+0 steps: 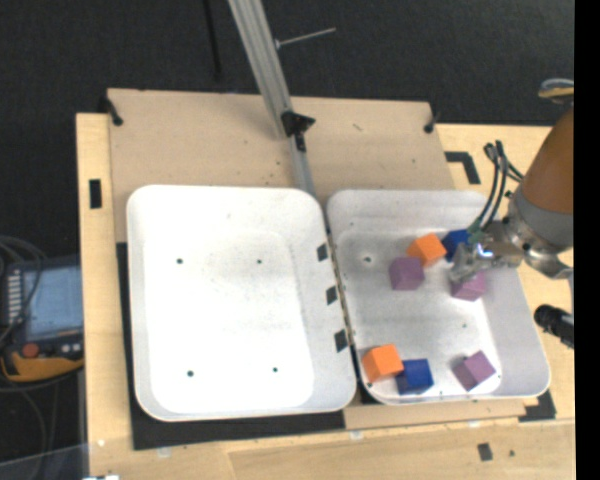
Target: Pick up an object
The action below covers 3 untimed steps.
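Tool [470, 264], jaw state can't tell, sits low at the right bin's [510, 368] 2 o'clock, directly over a purple block [469, 287], prob. positioned for a grab w/ orange block [429, 248] near.

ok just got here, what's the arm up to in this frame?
The arm has its gripper down in the right bin, right over a purple block, with a blue block and an orange block close beside it. Whether it has hold of anything can't be made out. More blocks lie along the near edge. The left bin isn't involved.
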Each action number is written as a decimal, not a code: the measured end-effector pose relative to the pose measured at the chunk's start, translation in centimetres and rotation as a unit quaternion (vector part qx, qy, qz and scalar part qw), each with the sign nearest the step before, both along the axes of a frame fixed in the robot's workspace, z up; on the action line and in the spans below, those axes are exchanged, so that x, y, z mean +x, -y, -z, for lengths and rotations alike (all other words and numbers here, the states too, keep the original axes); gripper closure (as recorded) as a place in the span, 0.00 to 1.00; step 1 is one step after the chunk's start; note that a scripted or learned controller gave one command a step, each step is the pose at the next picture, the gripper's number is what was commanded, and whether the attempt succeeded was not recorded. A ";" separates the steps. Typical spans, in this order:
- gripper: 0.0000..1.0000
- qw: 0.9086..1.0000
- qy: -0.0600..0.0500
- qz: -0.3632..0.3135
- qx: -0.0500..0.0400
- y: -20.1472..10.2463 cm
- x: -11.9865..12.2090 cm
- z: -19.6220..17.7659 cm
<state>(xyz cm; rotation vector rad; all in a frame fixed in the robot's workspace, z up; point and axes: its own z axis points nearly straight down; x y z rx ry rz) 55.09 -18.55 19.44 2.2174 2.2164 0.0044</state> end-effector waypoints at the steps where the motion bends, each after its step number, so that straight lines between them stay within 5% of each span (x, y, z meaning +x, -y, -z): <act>1: 1.00 1.000 -0.002 -0.002 0.001 0.1 0.1 -1.0; 3: 1.00 1.000 -0.002 -0.004 0.002 -9.3 1.6 -0.6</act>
